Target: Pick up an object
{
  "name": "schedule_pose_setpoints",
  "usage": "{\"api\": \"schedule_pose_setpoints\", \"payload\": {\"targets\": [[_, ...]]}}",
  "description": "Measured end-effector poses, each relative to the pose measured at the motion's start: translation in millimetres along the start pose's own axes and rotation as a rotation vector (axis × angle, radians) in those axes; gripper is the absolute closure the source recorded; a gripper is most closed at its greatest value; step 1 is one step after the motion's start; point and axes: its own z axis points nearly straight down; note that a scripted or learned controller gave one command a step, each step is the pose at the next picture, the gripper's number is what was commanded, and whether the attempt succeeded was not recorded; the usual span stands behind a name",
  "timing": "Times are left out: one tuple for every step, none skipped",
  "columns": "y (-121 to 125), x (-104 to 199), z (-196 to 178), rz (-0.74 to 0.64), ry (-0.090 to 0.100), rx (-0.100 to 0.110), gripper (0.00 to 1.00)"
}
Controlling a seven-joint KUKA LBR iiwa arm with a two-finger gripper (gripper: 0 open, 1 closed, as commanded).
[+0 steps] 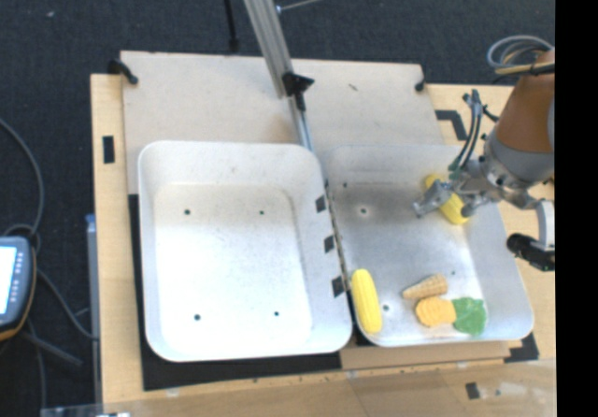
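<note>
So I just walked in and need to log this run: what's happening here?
The arm's gripper is down in the right bin, at a small yellow object near its far side. A corn cob, a tan piece, an orange piece and a green piece lie along the near edge.

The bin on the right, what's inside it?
Right bin holds a corn cob, tan piece, orange piece, green piece. The gripper partly covers a yellow object.
</note>
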Motion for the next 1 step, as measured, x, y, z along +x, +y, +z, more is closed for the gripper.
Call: {"api": "schedule_pose_setpoints", "payload": {"targets": [[1.9,-0.8,-14.6,0.002,-0.001,-0.008,1.0]]}}
